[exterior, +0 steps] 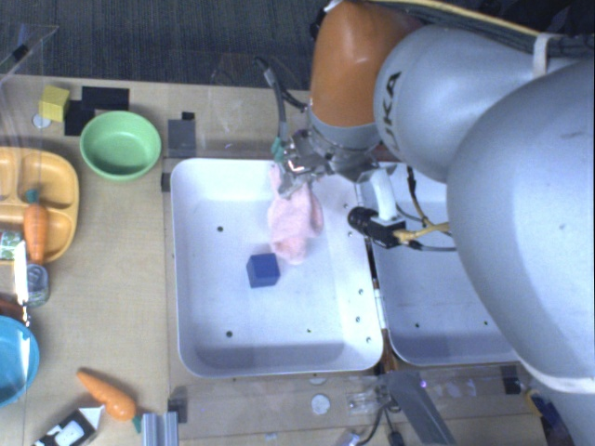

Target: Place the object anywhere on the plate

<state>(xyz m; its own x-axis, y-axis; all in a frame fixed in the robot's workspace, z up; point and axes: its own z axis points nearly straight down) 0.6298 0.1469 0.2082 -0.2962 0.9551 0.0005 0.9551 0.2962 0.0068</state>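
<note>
Gripper (296, 167) pinches the pink cloth (295, 223), hanging over the left bin (200, 249), blue cube (263, 269) at 7 o'clock. Carry step; next, locate plate.

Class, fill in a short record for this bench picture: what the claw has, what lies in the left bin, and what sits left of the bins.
claw: above the left bin's far side, pink cloth hanging from it
pink cloth: dangling, lower end near the bin floor
left bin: holds a blue cube
left of bins: green bowl, yellow divided tray, two carrots, blue dish
</note>
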